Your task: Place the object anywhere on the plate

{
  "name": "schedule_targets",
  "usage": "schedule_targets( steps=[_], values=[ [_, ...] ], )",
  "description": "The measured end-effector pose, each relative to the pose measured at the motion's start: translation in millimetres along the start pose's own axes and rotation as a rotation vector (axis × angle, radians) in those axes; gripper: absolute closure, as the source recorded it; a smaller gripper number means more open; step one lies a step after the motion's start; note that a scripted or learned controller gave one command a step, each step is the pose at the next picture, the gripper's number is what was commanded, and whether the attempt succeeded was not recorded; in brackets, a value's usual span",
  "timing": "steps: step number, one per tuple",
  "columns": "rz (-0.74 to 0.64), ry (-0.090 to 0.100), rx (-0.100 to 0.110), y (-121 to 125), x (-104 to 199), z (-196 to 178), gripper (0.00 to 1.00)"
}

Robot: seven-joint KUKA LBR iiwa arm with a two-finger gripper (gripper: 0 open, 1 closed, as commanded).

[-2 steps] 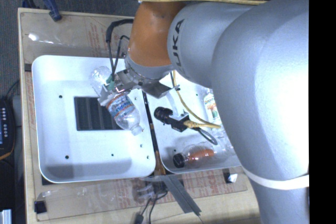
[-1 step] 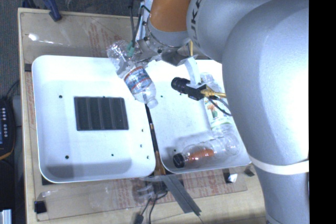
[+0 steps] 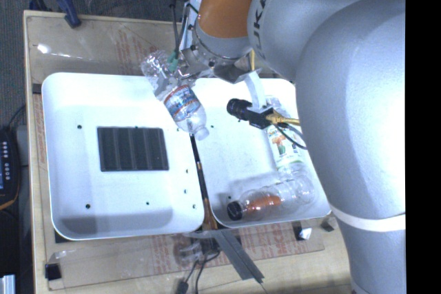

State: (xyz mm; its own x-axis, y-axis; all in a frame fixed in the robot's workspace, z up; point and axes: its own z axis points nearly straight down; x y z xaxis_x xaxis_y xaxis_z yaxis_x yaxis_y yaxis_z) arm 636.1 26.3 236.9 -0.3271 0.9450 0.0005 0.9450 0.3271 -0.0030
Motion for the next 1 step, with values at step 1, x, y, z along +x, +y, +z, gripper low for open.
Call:
schedule_targets(
  steps=[1],
  values=[
    [-0.47,0.0,0.002,-37.5,70.2,46.3,1.0]
  ],
)
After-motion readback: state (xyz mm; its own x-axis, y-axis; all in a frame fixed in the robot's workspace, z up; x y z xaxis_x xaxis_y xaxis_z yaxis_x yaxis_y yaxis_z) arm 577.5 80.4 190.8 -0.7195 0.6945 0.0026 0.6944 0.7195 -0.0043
